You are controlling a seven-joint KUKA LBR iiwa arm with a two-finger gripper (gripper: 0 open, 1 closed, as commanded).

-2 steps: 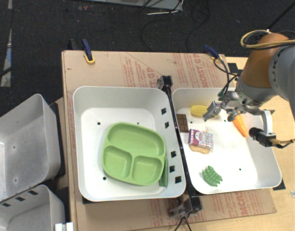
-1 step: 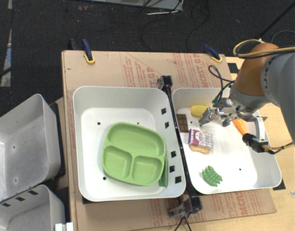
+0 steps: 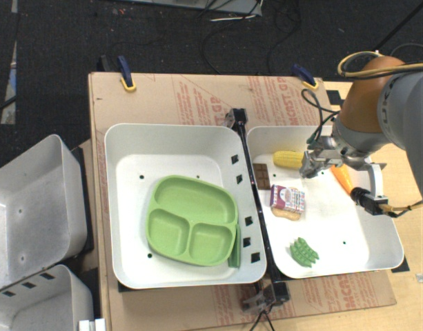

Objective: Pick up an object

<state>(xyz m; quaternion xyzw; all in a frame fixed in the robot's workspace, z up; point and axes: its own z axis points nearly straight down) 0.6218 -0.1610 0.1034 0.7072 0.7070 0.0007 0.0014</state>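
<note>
The right bin [image 3: 377, 243] holds a yellow corn cob [image 3: 288, 159], a brown chocolate bar [image 3: 262, 176], a purple-and-white packet on a tan slice [image 3: 288, 201], an orange carrot [image 3: 342, 178] and a green pea pod [image 3: 304, 252]. My gripper [image 3: 310, 167] hangs over the bin's upper part, just right of the corn cob and left of the carrot. I see nothing between its fingers.
The left bin [image 3: 128, 147] holds a green divided plate [image 3: 192, 220]. A black divider [image 3: 249, 185] runs between the bins. The grey arm with its orange band [image 3: 370, 92] comes in from the right above the right bin's far corner. Empty white tubs [image 3: 25, 205] stand at left.
</note>
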